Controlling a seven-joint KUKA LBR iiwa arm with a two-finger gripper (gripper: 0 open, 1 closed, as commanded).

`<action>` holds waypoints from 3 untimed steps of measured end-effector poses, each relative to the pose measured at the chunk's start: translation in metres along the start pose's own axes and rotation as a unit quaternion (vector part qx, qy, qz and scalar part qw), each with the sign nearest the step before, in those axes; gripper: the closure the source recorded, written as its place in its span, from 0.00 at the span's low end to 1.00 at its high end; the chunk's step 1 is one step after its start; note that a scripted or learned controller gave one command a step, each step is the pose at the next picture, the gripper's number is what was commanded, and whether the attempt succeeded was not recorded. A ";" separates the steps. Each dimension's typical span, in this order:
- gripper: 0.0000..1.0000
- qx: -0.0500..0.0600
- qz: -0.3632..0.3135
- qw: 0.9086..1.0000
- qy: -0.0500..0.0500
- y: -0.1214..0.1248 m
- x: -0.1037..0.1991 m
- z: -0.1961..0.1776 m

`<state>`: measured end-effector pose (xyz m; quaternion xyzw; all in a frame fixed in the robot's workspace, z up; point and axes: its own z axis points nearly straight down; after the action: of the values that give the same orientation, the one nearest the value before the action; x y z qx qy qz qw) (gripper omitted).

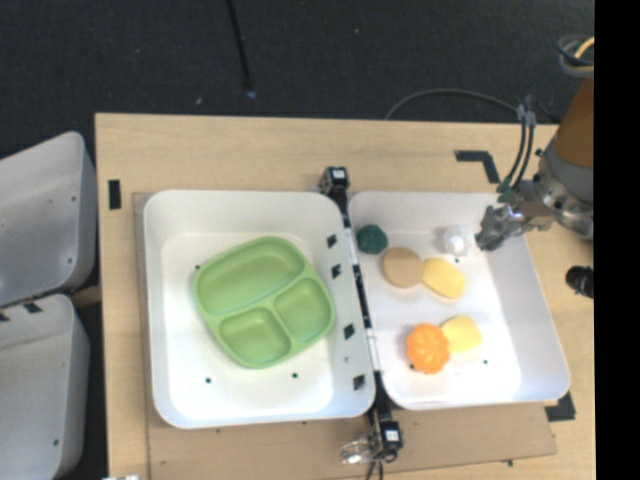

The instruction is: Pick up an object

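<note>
The small white object lay just left of the gripper, near the right bin's back edge. It would likely be light, smooth and prone to slipping — best pinched across its middle. It looked pale, rounded and glossy, hard to separate from the bin floor. Whether the gripper was spread or closed could not be told — nothing showed in it.

Two bins side by side on the counter: divided tray in left bin, several small items in right bin, pincer over its far right edge.
</note>
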<state>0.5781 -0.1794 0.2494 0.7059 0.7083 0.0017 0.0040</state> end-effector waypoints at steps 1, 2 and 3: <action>1.00 0.004 -0.001 1.000 0.002 0.007 0.046 0.005; 1.00 0.004 -0.002 1.000 0.003 0.004 0.104 -0.004; 1.00 0.005 -0.002 1.000 0.003 -0.005 0.158 -0.010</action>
<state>0.5729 -0.0209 0.2590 0.7045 0.7097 0.0002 -0.0012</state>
